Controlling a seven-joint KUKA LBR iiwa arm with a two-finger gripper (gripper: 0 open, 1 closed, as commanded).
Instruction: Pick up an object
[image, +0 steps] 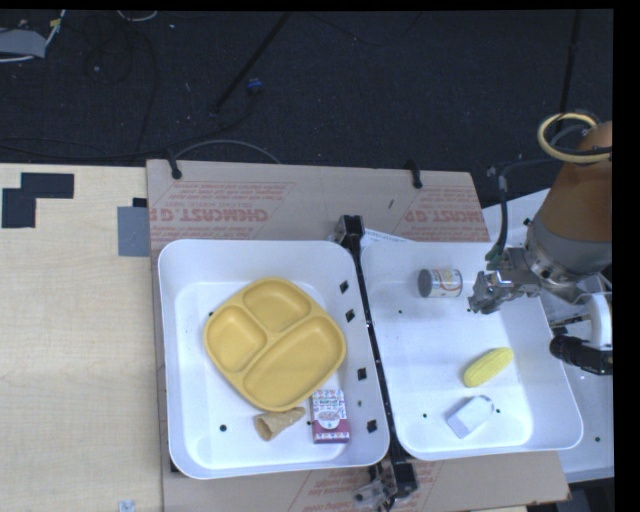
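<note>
You have two white bins side by side: the left bin (175, 300) and the right bin (555, 420). In the left one you can count three things: one yellow divided plate (275, 343) in the middle, one small cone (277, 423) just below its lower edge, and one small red-and-white carton (329, 416) beside the cone. In the right bin you can count three more: one small can (440, 282) lying on its side near the far wall, one ear of corn (487, 366) near the middle, and one small white block (469, 416), perhaps a box, near the front. The gripper (487, 296) sits over the right bin, just right of the can and apart from it. Whether its fingers are spread or closed, you cannot tell; it is dark and small here.
</note>
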